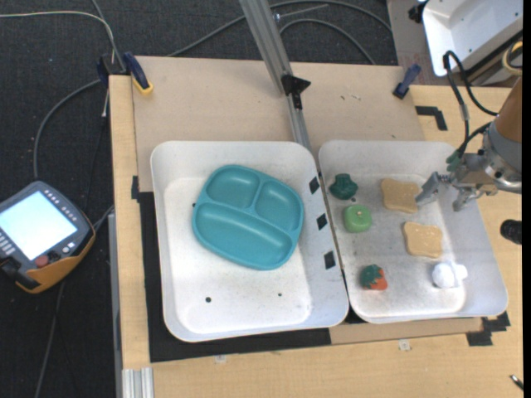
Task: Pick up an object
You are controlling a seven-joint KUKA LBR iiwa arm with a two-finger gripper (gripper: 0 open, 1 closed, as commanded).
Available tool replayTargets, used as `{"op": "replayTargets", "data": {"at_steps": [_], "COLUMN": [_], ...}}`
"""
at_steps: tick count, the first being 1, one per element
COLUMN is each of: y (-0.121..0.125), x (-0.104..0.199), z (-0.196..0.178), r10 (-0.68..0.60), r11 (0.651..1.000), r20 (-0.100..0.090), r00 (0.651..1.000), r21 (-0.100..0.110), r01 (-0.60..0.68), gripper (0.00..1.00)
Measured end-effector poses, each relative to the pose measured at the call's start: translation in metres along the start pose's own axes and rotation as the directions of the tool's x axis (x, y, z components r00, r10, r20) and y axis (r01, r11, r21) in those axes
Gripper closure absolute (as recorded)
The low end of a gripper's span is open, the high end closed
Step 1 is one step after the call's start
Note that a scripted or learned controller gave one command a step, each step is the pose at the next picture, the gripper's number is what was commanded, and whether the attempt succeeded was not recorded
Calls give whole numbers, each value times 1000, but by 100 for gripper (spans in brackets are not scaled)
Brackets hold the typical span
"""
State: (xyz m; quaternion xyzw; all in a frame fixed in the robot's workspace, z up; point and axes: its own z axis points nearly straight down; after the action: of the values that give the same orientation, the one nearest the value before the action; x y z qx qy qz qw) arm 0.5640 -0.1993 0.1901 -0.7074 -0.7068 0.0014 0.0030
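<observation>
Two white bins sat side by side on a wooden bench (216, 98). Over the right bin (481, 301), the gripper (444, 196) hung with fingers spread, grasping nothing, just beside a tan bread piece (400, 196).

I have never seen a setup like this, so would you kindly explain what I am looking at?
This is one picture from a camera fixed above a bench, looking down at a slant. Two shallow white bins sit side by side. The left bin holds a teal divided plate. The right bin holds small toy foods: a dark green piece, a light green piece, a red and green piece, two tan pieces and a white piece. A robot arm reaches in from the right; its gripper hangs open over the right bin, holding nothing.
</observation>
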Motion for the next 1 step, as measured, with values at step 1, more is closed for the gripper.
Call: {"op": "replayTargets", "data": {"at_steps": [1], "y": [4], "x": [1], "z": [43], "r10": [-1], "r11": [1000], "r20": [0], "r00": [1000], "r21": [-2], "r01": [1], "gripper": [0]}}
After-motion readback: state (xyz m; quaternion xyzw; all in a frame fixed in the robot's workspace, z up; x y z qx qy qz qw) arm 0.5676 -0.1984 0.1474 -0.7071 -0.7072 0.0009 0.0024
